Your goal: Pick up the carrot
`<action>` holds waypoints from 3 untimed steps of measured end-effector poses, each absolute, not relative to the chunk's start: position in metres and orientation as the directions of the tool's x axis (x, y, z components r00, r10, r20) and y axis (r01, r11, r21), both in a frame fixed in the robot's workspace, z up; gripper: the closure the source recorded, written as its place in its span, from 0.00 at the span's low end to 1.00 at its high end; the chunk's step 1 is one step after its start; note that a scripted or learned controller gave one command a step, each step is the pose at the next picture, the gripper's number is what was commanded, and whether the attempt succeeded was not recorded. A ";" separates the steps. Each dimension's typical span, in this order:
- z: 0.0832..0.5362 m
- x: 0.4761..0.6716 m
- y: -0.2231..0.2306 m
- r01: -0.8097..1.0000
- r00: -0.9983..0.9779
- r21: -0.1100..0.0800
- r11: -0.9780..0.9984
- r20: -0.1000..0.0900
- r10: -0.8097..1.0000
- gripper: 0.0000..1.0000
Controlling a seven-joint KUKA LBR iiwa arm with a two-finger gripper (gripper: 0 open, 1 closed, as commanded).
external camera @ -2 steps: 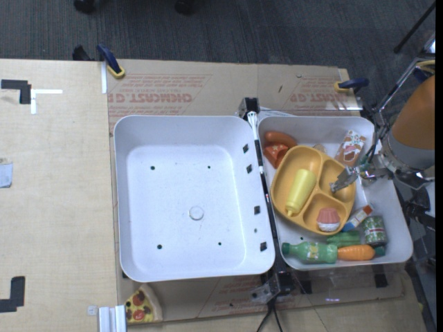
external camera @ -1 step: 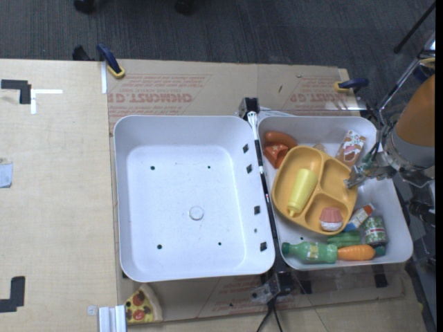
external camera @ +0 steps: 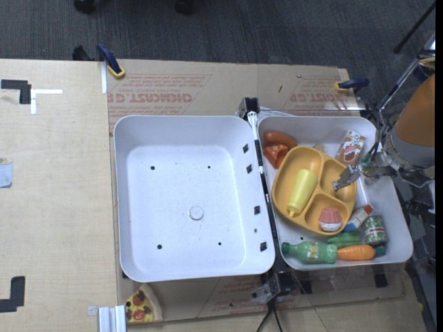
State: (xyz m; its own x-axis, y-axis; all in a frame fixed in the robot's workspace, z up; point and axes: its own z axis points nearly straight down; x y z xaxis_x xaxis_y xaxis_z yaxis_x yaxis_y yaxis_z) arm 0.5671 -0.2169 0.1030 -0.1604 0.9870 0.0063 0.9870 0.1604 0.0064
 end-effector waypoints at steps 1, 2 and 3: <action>0.112 0.568 -0.219 0.987 -0.160 0.009 0.160 0.004 0.987 1.00; 0.112 0.568 -0.218 0.987 -0.160 0.008 0.160 0.004 0.987 0.00; 0.093 0.574 -0.214 0.999 -0.033 0.006 0.033 0.011 0.999 0.00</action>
